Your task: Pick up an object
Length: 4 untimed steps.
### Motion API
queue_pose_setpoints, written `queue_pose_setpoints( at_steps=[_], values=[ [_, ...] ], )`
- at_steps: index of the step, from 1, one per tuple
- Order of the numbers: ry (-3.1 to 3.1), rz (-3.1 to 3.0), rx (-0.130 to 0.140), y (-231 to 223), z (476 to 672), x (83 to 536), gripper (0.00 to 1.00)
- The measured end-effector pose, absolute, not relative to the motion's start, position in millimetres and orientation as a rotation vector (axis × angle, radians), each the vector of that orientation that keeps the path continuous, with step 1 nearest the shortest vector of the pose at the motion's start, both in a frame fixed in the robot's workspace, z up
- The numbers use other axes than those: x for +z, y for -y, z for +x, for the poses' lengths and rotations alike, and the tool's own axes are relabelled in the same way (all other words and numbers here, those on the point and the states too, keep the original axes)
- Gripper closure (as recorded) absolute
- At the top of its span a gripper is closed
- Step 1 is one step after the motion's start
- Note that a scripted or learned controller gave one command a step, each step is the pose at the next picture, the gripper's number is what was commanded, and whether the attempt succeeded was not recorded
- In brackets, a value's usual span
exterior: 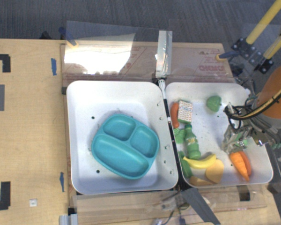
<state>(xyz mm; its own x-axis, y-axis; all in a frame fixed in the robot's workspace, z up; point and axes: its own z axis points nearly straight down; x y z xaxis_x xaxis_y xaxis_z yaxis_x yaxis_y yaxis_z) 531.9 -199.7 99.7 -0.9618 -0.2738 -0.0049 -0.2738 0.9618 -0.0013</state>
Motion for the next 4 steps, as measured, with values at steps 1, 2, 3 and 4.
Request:
queue_pose_setpoints(
  at_steps=[1, 2, 3, 4],
  values=[
    [-3.042, -0.749, 0.002, 166, 656.8, 104, 1.00],
    [-3.060, -0.630, -0.003, 116, 671.6, 200, 1.00],
    [-3.076, -0.552, -0.003, 99, 670.2, 274, 1.00],
    [-3.116, -0.295, 0.001, 87, 669.0, 312, 1.00]
  ],
)
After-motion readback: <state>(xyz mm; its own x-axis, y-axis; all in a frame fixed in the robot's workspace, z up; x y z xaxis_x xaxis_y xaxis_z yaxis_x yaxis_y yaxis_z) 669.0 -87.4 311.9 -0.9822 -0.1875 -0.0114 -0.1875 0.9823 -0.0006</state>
